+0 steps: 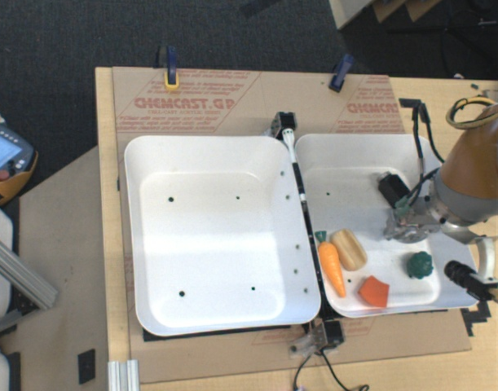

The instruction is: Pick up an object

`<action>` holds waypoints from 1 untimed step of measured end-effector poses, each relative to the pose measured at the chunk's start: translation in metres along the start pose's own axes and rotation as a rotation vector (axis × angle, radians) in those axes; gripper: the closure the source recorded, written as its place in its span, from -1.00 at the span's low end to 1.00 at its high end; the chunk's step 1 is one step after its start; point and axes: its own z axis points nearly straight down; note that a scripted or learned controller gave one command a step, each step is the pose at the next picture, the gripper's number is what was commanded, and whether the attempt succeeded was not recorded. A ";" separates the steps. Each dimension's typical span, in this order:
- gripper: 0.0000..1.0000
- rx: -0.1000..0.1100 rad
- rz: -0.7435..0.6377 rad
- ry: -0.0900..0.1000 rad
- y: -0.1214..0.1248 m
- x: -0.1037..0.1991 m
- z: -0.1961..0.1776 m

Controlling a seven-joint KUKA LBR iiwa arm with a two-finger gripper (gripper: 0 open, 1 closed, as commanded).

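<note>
Carrot [332, 268] beside bread roll [350, 248], hand [405, 228] low over right bin [346, 163]

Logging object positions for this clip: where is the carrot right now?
The carrot lies in the right bin, along its left wall near the front, touching the bread roll on its right.

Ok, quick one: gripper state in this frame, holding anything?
Gripper: low in the right bin, open or closed cannot be told; nothing seen held. Bread roll and carrot lie apart from it.
</note>
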 end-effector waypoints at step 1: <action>1.00 0.007 0.000 -0.001 0.028 0.059 -0.041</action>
